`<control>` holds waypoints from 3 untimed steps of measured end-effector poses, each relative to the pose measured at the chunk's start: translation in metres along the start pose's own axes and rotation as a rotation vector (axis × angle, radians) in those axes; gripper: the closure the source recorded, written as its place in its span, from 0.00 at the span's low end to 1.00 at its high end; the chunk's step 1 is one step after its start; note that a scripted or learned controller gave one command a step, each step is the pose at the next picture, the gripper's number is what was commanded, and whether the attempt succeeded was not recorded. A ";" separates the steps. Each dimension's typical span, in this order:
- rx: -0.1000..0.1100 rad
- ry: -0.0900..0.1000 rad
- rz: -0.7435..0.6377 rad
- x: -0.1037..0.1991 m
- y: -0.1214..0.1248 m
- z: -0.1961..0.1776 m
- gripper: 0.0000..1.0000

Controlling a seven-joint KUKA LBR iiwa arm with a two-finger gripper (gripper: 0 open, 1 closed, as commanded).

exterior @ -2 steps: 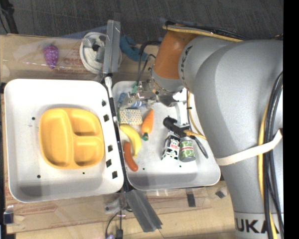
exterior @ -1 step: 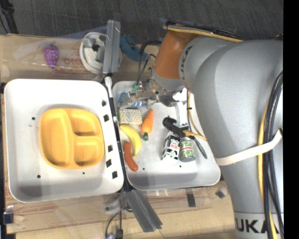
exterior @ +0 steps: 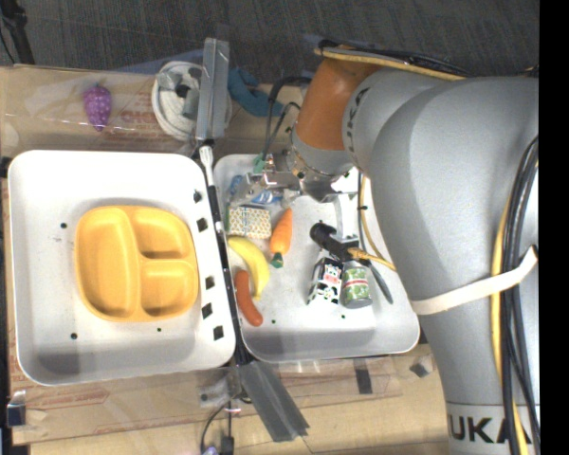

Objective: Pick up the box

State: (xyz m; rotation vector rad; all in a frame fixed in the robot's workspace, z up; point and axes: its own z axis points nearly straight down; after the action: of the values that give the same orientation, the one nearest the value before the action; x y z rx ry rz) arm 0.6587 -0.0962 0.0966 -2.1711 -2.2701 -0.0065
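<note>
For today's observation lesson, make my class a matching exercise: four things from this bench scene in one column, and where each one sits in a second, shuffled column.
Things:
1. yellow plastic divided tray
2. orange toy carrot
3. purple toy grape bunch
4. black-and-white cow-patterned carton

Places:
A. on the bench beyond the bins, upper left
B. in the left white bin
C. in the right white bin, beside a green can
D. in the right white bin, beside the yellow toy banana

Pairs: 1-B, 2-D, 3-A, 4-C
</note>
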 end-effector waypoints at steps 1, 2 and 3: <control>0.001 -0.004 -0.029 0.002 0.000 0.000 0.00; 0.001 -0.004 -0.027 0.002 0.000 0.000 0.00; 0.004 -0.003 -0.134 0.003 -0.001 0.000 0.00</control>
State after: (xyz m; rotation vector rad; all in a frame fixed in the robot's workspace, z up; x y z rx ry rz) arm 0.6580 -0.0929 0.0967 -2.0139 -2.4103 0.0021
